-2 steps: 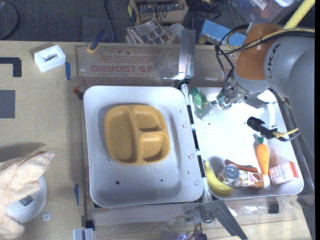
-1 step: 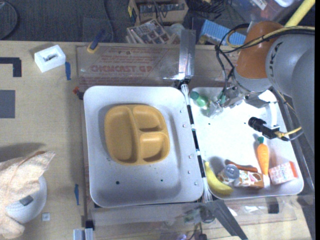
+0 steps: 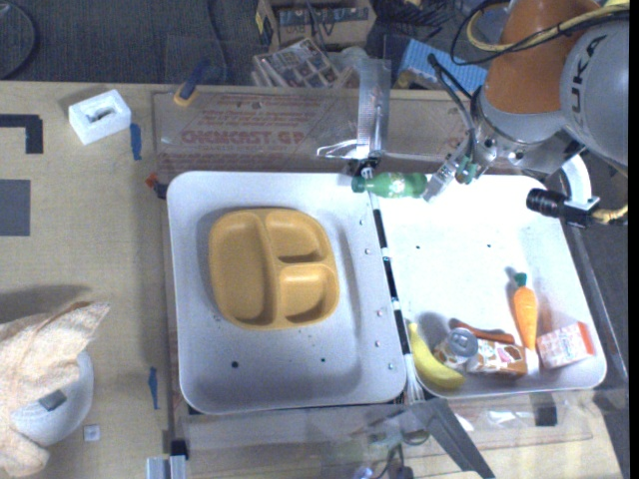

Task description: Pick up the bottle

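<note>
Banana [image 3: 431, 363] and carrot [image 3: 525, 313] lie in the right bin [image 3: 479, 257]; at its far-left corner, the gripper [image 3: 446, 179] touches the green bottle [image 3: 391, 183]. Finger state cannot be told; lifting remains.

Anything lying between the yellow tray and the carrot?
In the camera view, the divider between the two bins and bare white floor of the right bin separate the yellow tray from the carrot.

Two bins [image 3: 190, 267], one bottle [image 3: 391, 183]
</note>
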